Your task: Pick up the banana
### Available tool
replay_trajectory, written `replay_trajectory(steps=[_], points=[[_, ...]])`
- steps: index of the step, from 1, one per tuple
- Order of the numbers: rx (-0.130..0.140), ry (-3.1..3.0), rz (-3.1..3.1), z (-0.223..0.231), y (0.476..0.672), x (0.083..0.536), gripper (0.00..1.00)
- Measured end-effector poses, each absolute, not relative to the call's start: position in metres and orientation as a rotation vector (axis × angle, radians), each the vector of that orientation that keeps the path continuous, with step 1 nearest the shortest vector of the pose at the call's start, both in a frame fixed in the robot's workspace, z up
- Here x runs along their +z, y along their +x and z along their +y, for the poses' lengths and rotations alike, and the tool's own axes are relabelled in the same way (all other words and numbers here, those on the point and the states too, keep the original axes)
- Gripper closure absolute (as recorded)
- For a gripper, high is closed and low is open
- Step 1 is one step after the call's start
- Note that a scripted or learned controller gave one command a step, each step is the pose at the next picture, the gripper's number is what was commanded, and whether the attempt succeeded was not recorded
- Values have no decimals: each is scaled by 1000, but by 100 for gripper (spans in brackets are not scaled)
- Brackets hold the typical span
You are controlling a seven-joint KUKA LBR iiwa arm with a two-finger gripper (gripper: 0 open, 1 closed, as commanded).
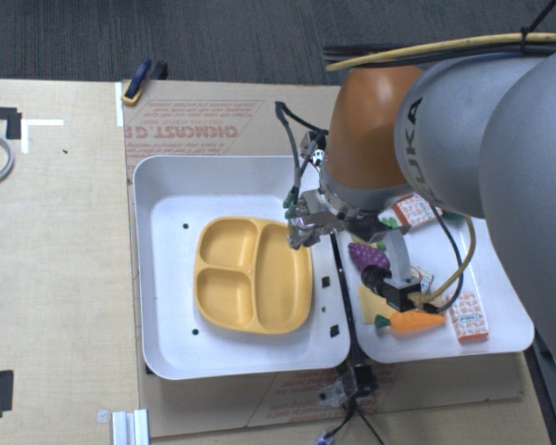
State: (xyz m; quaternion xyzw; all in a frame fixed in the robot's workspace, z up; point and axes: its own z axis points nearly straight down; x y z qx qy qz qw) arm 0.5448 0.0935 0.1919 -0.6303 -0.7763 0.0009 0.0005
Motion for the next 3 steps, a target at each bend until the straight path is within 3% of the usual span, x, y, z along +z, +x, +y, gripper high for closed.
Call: replay_trajectory(steps=[1,2,3], points=[[2,-1851,-2538,99,533,123,100],[0,-1466,-2780,63,556,192,100],[-1,-1169,-2919,11,565,228,100]])
